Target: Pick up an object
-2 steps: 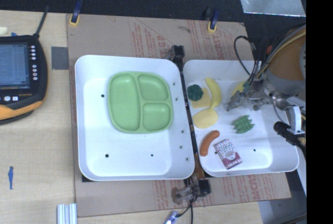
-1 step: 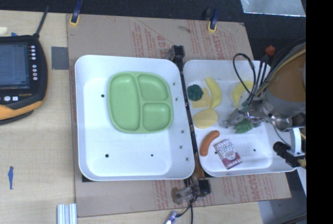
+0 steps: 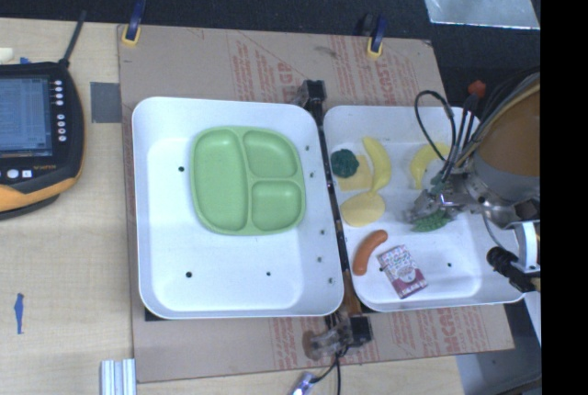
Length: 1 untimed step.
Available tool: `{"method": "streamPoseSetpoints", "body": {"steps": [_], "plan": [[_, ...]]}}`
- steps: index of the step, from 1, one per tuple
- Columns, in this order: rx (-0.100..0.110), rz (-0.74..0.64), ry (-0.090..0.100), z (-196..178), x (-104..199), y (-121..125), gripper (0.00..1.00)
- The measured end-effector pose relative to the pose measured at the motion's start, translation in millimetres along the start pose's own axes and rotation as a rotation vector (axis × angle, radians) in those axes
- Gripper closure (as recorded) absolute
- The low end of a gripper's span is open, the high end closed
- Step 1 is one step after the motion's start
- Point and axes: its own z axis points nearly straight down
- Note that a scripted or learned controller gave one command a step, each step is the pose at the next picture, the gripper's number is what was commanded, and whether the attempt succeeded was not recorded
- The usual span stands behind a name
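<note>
Nearest, a small snack packet (image 3: 401,270) lies by the right bin's (image 3: 464,290) front edge: light, crinkly, best pinched across its edges; end effector (image 3: 430,208) state indiscernible.

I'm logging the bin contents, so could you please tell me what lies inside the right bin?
The right bin holds a dark green piece, yellow pieces, a sausage, a small packet, and a green item beneath the hand. The arm covers the bin's right part.
</note>
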Motion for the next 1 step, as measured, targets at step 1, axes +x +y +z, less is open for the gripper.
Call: {"method": "streamPoseSetpoints", "body": {"steps": [1], "plan": [[-0.004,0.003,0.001,-161.7,58.5,32.9,1.00]]}}
